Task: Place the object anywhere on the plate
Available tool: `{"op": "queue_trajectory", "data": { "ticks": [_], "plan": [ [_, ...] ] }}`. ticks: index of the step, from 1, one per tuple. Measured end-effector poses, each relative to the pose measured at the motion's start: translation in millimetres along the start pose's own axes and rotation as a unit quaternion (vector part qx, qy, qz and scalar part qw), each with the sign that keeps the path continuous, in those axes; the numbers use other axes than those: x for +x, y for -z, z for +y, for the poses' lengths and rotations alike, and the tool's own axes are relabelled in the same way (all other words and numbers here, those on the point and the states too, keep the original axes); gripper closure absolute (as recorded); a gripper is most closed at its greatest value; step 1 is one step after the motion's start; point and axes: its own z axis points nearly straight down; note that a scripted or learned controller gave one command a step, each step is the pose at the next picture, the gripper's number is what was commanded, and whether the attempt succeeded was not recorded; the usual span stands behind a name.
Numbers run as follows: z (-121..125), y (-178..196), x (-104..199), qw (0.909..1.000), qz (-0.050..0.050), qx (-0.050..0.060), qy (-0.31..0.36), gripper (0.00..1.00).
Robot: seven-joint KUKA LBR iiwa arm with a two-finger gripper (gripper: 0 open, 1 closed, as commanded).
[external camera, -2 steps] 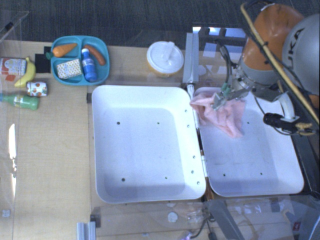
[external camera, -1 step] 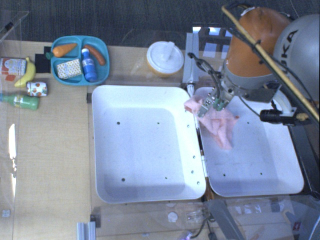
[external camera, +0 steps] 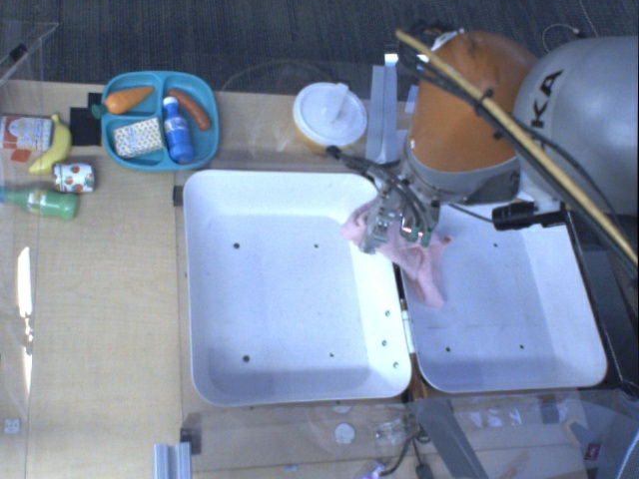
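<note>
We see the gripper (external camera: 397,230) over the seam between the two bins, and a pink cloth (external camera: 419,263) hangs from its closed fingers. The cloth trails down and right of the gripper, over the right bin (external camera: 519,337); we judge the plate (external camera: 160,118) lies far up-left.

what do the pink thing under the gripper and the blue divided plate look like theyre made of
The pink cloth looks like soft matte fabric: it sags in limp folds across the seam between the two white bins. The blue divided plate looks like moulded plastic, with a smooth, slightly glossy rim and rounded compartment walls. Neither is certain from this distance.
</note>
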Motion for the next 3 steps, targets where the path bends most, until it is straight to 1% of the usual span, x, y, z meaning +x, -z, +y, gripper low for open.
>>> {"op": "queue_trajectory", "data": {
  "ticks": [1,2,3],
  "plan": [
    [46.3,-1.7,23.6,0.9875,0.000,-0.001,0.157,1.00],
    [82.8,2.4,59.6,0.9874,0.001,0.000,0.158,1.00],
    [82.7,2.4,59.4,0.9874,0.001,0.000,0.158,0.00]
  ]
}}
